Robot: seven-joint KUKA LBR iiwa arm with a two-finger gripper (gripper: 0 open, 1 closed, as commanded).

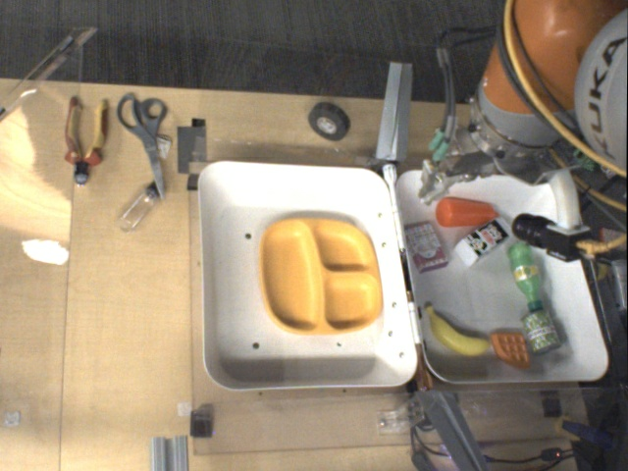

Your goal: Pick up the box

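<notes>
A small white box (483,240) with red and black print lies in the right bin (579,366), near its middle, just below an orange carrot-shaped thing (465,211). My gripper (444,173) hangs over the bin's far left corner, up and to the left of the box and apart from it. Nothing shows in its grasp.
A flat pink packet (426,245) lies left of the box. A green bottle (531,297), a banana (454,335) and an orange waffle-like piece (510,347) lie nearer the front. The left bin (226,263) holds a yellow divided plate (320,273). Scissors (147,130), pliers (82,135) and a tape roll (329,120) lie on the bench.
</notes>
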